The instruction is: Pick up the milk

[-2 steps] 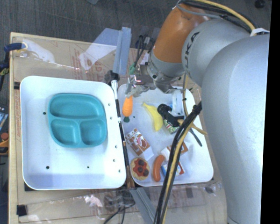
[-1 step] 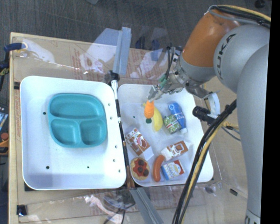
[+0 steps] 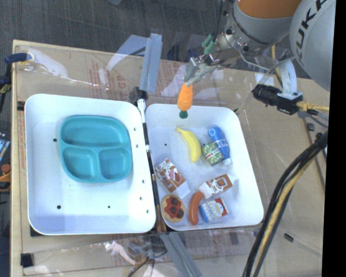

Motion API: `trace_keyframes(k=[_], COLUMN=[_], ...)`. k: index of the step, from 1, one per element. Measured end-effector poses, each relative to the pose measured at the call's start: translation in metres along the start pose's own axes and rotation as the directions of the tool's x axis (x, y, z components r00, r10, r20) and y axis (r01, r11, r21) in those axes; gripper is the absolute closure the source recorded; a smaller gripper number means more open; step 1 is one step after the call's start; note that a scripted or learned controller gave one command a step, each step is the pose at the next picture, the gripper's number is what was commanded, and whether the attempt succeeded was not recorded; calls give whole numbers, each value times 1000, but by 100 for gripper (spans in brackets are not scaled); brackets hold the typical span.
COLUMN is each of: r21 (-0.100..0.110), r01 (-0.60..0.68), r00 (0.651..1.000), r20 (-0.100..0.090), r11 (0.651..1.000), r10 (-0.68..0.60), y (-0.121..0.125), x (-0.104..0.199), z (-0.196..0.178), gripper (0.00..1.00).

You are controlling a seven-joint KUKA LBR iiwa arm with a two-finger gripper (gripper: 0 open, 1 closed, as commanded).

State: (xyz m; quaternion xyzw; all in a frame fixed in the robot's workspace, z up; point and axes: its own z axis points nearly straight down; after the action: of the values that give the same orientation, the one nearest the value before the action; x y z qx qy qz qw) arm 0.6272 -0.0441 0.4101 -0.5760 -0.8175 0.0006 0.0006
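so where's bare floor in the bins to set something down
Left bin: bare floor rings the teal tray, widest along the near edge. Right bin: a bare patch left of the banana; its near half is crowded with cartons and food.

Small blue-and-white milk carton (image 3: 213, 210), lay flat on its side, near-right part of right bin (image 3: 248, 185). Touched red sausage (image 3: 195, 207) on its left; sat just near of brown-and-white carton (image 3: 217, 185). Picture printed on front.
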Motion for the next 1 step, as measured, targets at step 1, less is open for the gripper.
trace_keyframes(k=[1], r21=[1], r01=[167], r00=[986], r20=[0], r11=[986], r10=[-167], y=[-118], x=[45], z=[-32], gripper=[100])
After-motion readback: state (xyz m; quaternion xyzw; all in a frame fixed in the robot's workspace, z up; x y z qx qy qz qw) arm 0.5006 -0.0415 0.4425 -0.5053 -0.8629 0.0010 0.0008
